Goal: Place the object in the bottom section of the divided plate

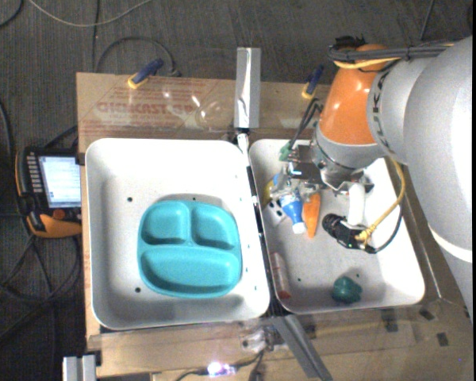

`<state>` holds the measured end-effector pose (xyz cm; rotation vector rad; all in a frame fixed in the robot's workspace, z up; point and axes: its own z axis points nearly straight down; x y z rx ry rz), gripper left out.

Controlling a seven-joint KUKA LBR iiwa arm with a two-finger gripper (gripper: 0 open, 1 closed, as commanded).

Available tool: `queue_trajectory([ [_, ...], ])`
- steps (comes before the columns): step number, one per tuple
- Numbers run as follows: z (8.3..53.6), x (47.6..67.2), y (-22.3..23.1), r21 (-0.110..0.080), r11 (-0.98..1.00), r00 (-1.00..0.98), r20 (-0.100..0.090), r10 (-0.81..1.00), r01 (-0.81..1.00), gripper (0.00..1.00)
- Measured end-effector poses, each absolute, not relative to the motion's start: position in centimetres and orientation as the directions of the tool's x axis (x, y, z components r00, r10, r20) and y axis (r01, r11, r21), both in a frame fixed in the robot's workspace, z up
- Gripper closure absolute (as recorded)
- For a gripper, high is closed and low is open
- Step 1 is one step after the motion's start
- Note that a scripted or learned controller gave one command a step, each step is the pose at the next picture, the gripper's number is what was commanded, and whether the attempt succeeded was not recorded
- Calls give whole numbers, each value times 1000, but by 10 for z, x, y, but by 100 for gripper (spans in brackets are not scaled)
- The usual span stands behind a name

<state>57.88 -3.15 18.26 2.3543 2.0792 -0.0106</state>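
A turquoise divided plate (pixel 190 248) lies in the left bin (pixel 111 165), with two small sections at the top and one wide section at the bottom. The arm's wrist hangs over the right bin (pixel 397 284), with the gripper (pixel 301 182) low over a small pile at that bin's upper left. In the pile are an orange carrot-shaped piece (pixel 311 213), a white and blue piece (pixel 289 210) and some small coloured bits. The gripper's tips are hidden among the pile. A dark green rounded object (pixel 347 290) lies near the right bin's front edge.
A black cable with a yellow wire (pixel 365 232) loops under the wrist over the right bin. A slim reddish object (pixel 275 272) lies along the right bin's left wall. A pendant with a lit screen (pixel 51 182) sits left of the bench.
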Motion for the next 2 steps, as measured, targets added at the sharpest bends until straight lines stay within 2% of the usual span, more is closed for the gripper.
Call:
queue_trajectory([
  [1, 182, 570, 41, -5, -139, 139, -2, 990, 990, 100],
  [2, 143, 558, 147, -7, 43, -43, -1, 999, 999, 100],
])
